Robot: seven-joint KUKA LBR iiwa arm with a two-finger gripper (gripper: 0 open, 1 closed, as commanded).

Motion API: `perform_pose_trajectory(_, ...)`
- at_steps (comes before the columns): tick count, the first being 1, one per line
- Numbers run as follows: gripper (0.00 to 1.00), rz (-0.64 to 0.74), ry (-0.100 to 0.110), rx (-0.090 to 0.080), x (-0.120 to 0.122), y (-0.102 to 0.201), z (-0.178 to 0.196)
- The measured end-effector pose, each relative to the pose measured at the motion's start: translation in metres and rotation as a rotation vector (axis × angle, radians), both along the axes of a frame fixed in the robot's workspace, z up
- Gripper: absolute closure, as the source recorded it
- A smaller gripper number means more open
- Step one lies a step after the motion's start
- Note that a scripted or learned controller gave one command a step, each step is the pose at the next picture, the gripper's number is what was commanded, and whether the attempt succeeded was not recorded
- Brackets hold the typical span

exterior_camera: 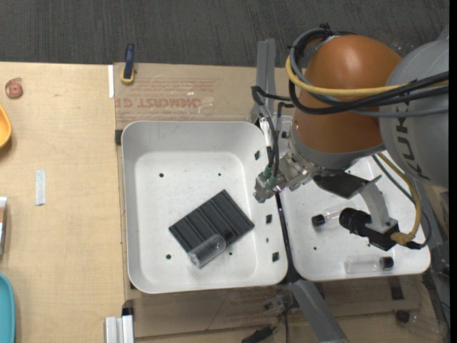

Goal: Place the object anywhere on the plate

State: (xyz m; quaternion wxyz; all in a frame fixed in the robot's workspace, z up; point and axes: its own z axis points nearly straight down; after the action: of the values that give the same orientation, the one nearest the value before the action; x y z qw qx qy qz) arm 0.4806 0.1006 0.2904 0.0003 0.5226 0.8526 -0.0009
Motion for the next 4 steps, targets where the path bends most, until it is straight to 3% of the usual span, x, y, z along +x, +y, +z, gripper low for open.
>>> perform_pose_trajectory(1, 0.0, 0.0, 0.0, 0.0, 0.0, 0.0, 0.0)
perform_pose_trajectory(2, 1.0, -0.001, 0.001, -0.002, 0.001, -0.001, 0.008)
perform_pose_trajectory(3, 0.0, -0.001, 0.001, -0.002, 0.001, -0.001, 0.008)
perform_pose_trajectory(4, 1.0, -0.003, 0.003, -0.004, 0.002, -0.002, 0.016)
